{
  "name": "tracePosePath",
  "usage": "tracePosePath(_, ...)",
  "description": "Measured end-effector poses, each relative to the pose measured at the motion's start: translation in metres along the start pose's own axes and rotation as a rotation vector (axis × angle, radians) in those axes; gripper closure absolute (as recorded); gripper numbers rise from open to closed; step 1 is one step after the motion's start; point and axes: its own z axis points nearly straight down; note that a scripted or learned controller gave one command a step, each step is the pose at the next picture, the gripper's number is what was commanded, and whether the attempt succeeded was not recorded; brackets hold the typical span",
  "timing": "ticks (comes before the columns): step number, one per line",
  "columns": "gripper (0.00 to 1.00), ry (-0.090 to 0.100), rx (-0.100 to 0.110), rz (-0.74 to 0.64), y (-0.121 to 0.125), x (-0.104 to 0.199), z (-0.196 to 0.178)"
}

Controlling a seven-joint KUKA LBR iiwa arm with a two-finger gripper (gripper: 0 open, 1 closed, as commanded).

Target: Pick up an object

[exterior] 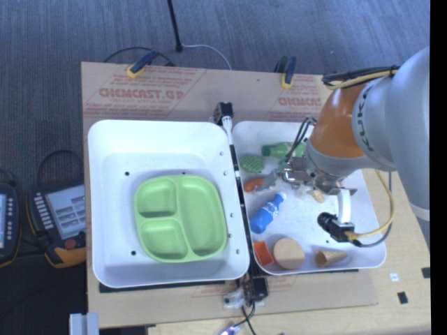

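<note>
The right bin [370,253] holds several small items. A blue bottle [267,213] lies near its middle. At its front edge are a tan round block [288,252] and a small cone [330,258]. An orange carrot-like piece [255,184], a green round piece [251,163] and a green bottle-like item [276,149] lie toward the back left. My gripper [292,174] hangs low over the bin's back half, just right of the orange piece and below the green item. The wrist hides what is directly beneath it.
The left bin [112,152] holds a green divided plate [181,217]. An orange cup-like piece [262,252] sits at the right bin's front left corner. The arm's grey and orange body [349,128] covers the right bin's back right. Clamps and cables sit at the board's far edge.
</note>
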Motion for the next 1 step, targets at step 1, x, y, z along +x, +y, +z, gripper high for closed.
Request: tracePosePath(1,0.00,-0.001,-0.005,0.208,0.0298,0.0047,0.0121)
